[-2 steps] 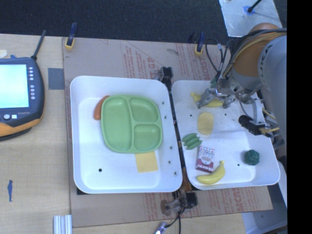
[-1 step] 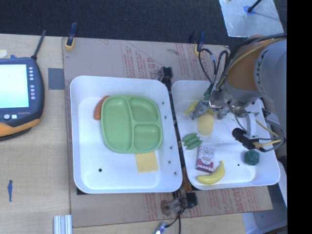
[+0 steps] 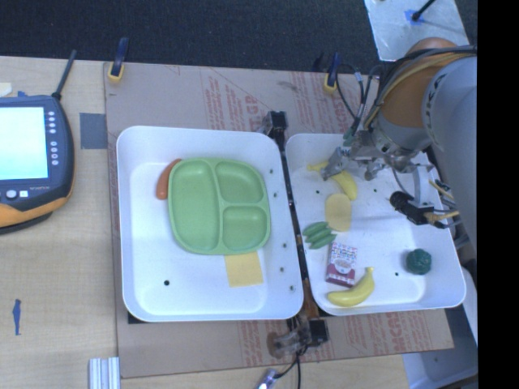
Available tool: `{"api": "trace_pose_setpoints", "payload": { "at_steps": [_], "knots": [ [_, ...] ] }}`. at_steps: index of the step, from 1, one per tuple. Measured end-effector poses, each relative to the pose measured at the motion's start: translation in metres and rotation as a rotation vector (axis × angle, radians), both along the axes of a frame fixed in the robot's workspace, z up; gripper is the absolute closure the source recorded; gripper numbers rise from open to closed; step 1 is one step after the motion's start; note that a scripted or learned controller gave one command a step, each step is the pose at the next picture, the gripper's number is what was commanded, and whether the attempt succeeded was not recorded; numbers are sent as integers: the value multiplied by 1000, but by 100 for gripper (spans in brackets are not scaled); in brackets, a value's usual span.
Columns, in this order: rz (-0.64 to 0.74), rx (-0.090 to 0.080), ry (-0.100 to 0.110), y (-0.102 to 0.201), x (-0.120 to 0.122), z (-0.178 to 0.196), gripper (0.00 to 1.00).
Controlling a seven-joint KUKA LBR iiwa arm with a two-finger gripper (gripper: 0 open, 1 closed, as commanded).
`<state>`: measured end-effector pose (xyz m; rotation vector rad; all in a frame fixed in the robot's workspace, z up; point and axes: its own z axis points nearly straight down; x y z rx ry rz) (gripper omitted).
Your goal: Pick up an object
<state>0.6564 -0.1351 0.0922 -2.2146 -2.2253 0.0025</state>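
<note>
Where the arm reaches in from the right, the gripper is seen low over the far part of the right bin, just beside a small yellow piece and a thin yellow bit near the bin's far left corner. Whether anything is gripped cannot be told, since the tool's end is too small and cluttered to be read. Several objects are scattered in the right bin: a pale yellow block near the middle, a green pod-like item against the left wall, a red and white packet toward the near side, a banana touching the packet's near end, and a dark green round object well apart at the right. In the left bin, a green divided plate is laid, with an orange-red item partly hidden under its left edge and a yellow square just beside its near edge. A handheld pendant is placed on the bench at the left.
</note>
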Motion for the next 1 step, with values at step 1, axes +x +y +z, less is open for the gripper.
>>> {"api": "trace_pose_setpoints", "payload": {
  "at_steps": [1],
  "knots": [
    [-1, 1, 2, 4, 0, 0, 0]
  ]
}}
